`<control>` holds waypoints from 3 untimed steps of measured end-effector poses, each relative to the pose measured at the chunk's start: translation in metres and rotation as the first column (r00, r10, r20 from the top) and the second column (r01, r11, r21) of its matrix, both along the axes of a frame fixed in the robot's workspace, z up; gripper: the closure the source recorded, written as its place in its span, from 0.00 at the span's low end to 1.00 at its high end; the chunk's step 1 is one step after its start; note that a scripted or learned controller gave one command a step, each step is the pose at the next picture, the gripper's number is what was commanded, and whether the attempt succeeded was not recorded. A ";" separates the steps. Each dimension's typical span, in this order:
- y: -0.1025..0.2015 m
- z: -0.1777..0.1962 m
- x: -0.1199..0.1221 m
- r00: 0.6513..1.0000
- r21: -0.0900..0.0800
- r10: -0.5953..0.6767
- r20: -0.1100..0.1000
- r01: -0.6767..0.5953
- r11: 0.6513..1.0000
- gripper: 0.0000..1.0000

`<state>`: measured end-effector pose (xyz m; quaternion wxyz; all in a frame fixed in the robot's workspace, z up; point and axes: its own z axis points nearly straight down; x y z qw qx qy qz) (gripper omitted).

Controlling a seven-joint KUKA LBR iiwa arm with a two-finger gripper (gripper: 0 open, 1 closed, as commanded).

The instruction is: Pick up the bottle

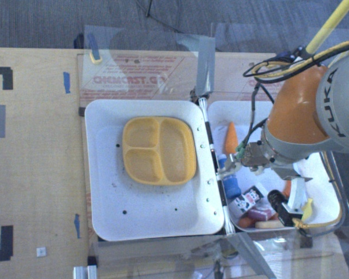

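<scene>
A blue bottle (230,186) with a pale top lies in the right bin (328,173), along that bin's left wall. My gripper (237,157) hangs low over the same bin, just above and to the right of the bottle's upper end, under the orange-banded wrist. The wrist and gripper body hide the middle of the bin. I see nothing lifted off the bin floor.
An orange carrot (231,137) lies at the back of the right bin. A black-and-white box (248,199), a dark red thing (259,214) and a small red-orange piece (287,186) crowd its front. The left bin (104,156) holds a yellow divided plate (159,150).
</scene>
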<state>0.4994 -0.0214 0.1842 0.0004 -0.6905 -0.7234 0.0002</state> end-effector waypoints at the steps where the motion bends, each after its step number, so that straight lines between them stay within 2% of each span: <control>1: 0.040 0.000 -0.009 1.000 0.001 0.029 -0.002 -0.029 1.000 0.00; 2: -0.004 0.000 -0.004 1.000 0.000 0.019 0.001 -0.019 1.000 0.00; 3: 0.032 0.000 -0.021 0.999 0.001 0.034 -0.002 -0.034 0.999 0.00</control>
